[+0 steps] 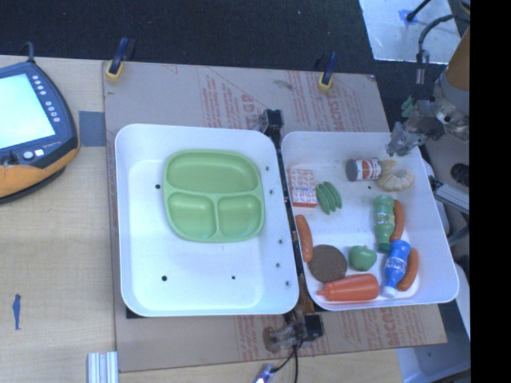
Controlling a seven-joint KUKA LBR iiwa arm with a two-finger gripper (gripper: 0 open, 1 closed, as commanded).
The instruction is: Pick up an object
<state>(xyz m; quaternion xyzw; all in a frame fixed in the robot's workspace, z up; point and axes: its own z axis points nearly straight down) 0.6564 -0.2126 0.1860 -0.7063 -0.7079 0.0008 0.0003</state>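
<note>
Several toy foods crowd the right bin [444, 238], and nearest the gripper [399, 142] lie the small can [364, 169], on its side with its long axis across the bin, and the pale pastry [397, 179]. Both sit just below and left of the gripper at the bin's far right corner. Whether the gripper is spread or closed, I cannot tell; nothing is visibly held.

I have one fixed camera, mounted above the bench [56, 246] and tilted down, far enough back to take in both white bins: the left bin [136, 214] and the right bin [435, 230], with the arm's wrist [447, 94] entering at the right.
</note>
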